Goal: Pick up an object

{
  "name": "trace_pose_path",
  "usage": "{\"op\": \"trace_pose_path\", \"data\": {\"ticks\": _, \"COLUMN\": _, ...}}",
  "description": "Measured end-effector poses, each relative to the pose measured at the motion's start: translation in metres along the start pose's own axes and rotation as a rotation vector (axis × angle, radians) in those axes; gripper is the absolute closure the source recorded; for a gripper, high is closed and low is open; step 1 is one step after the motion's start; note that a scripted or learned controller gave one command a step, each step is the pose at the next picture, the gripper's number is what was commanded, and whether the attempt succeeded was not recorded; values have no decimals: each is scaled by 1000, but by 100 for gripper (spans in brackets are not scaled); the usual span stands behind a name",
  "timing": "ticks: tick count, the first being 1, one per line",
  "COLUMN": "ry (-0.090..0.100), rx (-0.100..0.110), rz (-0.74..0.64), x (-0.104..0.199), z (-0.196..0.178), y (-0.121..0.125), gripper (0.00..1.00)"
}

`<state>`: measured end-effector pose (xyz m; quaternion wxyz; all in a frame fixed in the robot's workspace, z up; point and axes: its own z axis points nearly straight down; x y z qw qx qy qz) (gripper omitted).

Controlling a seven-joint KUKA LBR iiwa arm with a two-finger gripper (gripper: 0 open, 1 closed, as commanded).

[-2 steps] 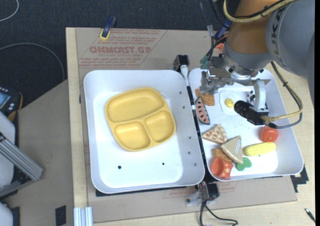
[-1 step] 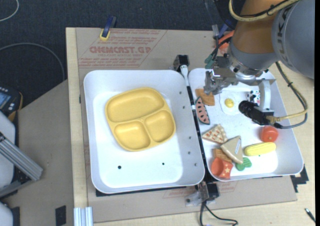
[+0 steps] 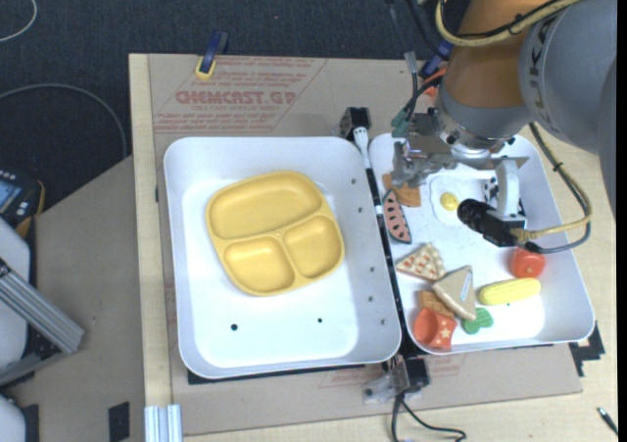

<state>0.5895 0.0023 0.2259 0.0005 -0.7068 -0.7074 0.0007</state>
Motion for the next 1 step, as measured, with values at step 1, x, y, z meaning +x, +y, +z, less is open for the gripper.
{"op": "trace_pose_path", "data": {"ticks": 1, "ry": 0, "rx": -5, "rz": 1, "x": -9, "z": -4, "y": 6, "gripper": 100}}
